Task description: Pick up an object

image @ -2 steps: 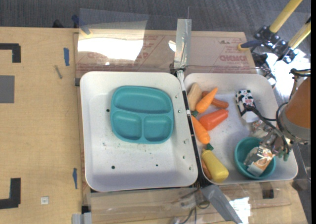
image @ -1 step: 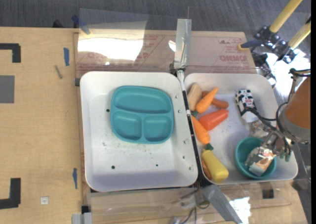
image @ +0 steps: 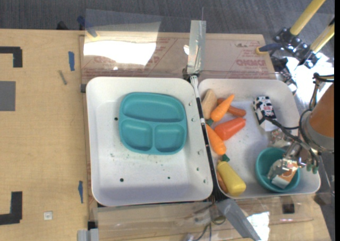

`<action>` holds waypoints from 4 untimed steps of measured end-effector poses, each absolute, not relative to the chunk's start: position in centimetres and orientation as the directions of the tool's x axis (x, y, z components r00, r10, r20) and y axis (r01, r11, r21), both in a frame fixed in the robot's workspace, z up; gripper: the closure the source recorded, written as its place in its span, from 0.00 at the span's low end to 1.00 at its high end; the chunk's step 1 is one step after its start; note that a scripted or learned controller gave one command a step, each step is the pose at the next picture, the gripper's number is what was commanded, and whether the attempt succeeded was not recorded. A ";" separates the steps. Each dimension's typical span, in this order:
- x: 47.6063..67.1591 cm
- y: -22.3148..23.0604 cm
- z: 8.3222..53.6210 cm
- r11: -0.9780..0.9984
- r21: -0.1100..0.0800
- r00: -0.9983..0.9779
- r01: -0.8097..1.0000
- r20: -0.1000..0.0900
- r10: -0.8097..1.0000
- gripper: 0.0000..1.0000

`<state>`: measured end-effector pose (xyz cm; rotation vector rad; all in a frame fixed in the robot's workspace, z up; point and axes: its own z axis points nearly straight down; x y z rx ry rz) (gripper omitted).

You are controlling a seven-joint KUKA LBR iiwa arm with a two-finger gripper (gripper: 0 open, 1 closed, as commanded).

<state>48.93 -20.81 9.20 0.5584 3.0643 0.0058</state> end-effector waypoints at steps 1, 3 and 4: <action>49.2 -21.9 9.3 0.999 -0.005 -0.998 -0.045 -0.039 -0.045 0.00; 57.1 -19.3 14.0 0.989 0.001 -0.989 0.148 -0.009 0.148 1.00; 59.9 -20.7 9.3 0.972 0.017 -0.972 -0.234 -0.017 -0.234 1.00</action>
